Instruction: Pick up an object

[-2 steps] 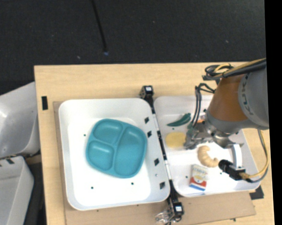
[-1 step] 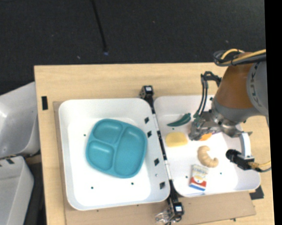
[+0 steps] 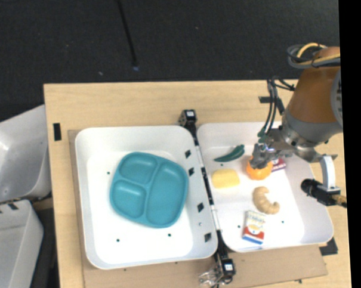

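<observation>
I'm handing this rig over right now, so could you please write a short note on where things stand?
Gripper: low in the right bin, directly over the orange object; grasp not confirmed.
Also in the right bin: green pepper, yellow block, croissant, small carton.
Left bin: teal divided plate.
Done: arm positioned at the orange object.
Left: secure a grasp and lift it.

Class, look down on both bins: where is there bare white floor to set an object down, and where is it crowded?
Left bin: bare floor rings the blue divided plate, widest along the near edge and left wall. Right bin: free by the near right corner, beyond the croissant and small carton. Crowded: the middle, where green pepper, yellow block, orange object and gripper cluster.
</observation>
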